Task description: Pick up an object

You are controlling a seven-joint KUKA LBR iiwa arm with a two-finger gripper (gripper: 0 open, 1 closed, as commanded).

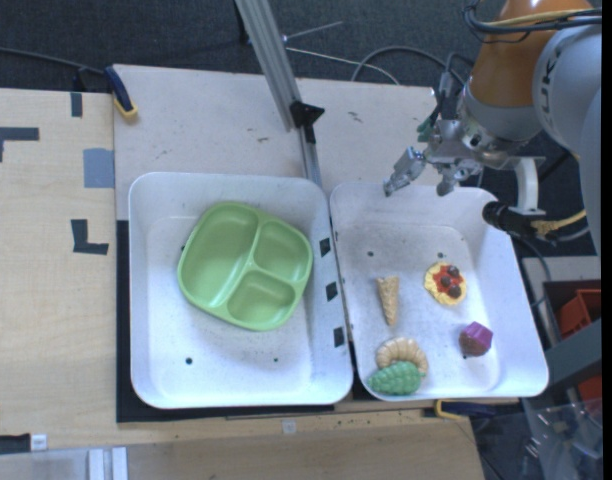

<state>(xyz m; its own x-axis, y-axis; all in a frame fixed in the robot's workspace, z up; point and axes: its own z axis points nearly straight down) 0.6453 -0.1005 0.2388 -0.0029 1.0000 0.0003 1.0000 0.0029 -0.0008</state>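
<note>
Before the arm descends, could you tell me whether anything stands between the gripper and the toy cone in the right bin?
Nothing visible does. The gripper hangs open above the right bin's far edge, and bare floor lies between it and the cone.

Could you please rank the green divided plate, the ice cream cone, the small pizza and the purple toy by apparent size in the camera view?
1. green divided plate, by far the largest
2. ice cream cone
3. small pizza
4. purple toy
The cone and pizza look close.

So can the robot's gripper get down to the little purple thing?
Probably yes. The gripper hangs open above the right bin's far edge, and the purple thing lies alone with nothing covering it.
</note>
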